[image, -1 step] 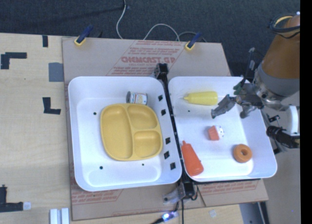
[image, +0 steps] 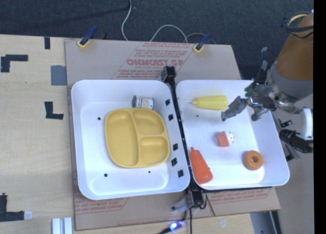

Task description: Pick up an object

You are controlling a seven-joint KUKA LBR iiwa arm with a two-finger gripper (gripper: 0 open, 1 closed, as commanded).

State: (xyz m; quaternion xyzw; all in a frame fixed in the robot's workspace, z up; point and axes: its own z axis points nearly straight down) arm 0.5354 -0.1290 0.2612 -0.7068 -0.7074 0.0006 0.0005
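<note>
While the hand [image: 243, 109] hovers, perhaps open, a corn cob [image: 210, 103] lies beside it.

The pale wooden table [image: 30, 141] fills the left and lower part of the frame, with a brown cardboard sheet [image: 153, 60] lying flat at its centre. Two shallow white bins rest side by side on the cardboard, the left bin [image: 84, 177] touching the right bin [image: 272, 174] along the middle.
</note>
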